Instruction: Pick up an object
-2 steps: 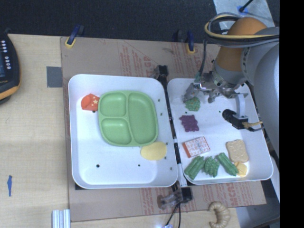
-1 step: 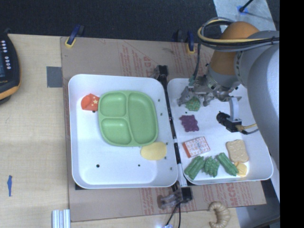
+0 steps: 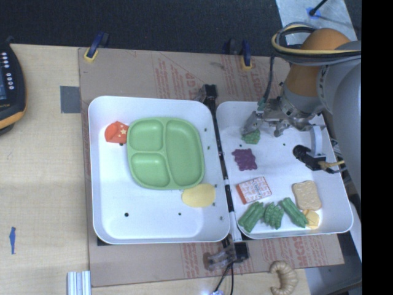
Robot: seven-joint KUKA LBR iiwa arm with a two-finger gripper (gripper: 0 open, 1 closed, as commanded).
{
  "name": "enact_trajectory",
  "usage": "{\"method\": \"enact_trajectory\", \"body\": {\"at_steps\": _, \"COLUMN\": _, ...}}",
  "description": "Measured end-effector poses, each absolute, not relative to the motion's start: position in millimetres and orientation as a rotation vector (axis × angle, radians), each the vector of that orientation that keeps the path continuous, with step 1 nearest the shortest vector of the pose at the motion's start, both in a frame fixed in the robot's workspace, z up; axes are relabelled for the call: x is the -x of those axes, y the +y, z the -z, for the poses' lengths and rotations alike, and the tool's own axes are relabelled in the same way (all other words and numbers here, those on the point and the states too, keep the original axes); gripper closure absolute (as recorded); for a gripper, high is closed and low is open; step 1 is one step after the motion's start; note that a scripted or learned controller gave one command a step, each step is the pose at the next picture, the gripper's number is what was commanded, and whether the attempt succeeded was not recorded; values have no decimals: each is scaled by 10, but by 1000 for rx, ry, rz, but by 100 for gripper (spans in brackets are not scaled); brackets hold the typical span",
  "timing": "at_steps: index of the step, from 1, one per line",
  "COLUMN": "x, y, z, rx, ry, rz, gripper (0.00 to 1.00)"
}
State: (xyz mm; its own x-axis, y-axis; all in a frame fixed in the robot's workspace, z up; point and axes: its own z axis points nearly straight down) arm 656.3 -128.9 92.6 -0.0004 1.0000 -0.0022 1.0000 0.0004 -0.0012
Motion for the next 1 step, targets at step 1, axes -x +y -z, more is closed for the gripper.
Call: {"method": "enact_trajectory", "body": {"at_steps": 1, "x": -6581, "y": -1280, "z": -1064, "rx": -2213, "ry": 2227, "rz": 2, "gripper": 100}}
